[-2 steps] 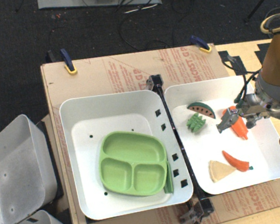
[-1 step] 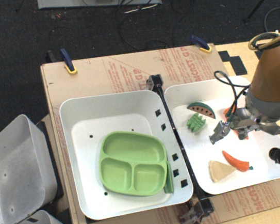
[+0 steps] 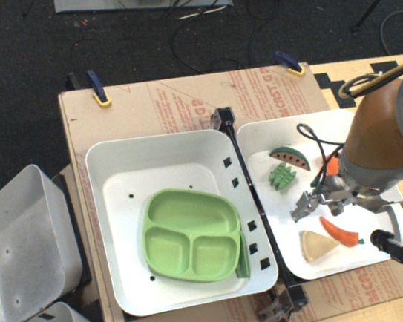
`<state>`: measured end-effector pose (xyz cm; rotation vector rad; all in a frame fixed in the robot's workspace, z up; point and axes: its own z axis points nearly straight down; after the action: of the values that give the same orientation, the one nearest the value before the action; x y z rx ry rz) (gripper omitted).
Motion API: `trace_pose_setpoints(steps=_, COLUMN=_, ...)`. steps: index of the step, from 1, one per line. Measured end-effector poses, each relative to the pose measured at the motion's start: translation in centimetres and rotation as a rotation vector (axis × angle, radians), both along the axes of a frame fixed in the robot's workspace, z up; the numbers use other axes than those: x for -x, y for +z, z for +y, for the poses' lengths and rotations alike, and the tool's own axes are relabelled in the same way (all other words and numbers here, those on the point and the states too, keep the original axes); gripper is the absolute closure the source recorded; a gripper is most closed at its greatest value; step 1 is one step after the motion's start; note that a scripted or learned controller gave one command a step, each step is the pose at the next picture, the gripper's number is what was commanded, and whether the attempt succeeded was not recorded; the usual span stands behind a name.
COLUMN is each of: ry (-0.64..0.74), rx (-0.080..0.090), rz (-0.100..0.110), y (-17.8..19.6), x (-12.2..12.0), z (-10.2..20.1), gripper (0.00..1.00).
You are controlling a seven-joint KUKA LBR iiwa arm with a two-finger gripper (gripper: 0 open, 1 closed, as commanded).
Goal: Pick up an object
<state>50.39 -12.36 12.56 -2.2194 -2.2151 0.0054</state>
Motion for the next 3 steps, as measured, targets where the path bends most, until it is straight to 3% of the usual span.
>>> trace_pose_setpoints(steps=1, ry=0.000, rx=0.000, rz=-0.002, y=-3.6, x=0.1, z=0.1, gripper=0.00)
trace_pose_setpoints(steps=2, ry=-0.002, rx=0.001, rz=-0.007, y=-2.4, x=0.0, z=0.1, gripper=1.00)
trace_pose_setpoints(steps=3, ry=0.004, rx=0.003, rz=-0.011, y=2.0, x=0.4, z=0.3, gripper=1.00)
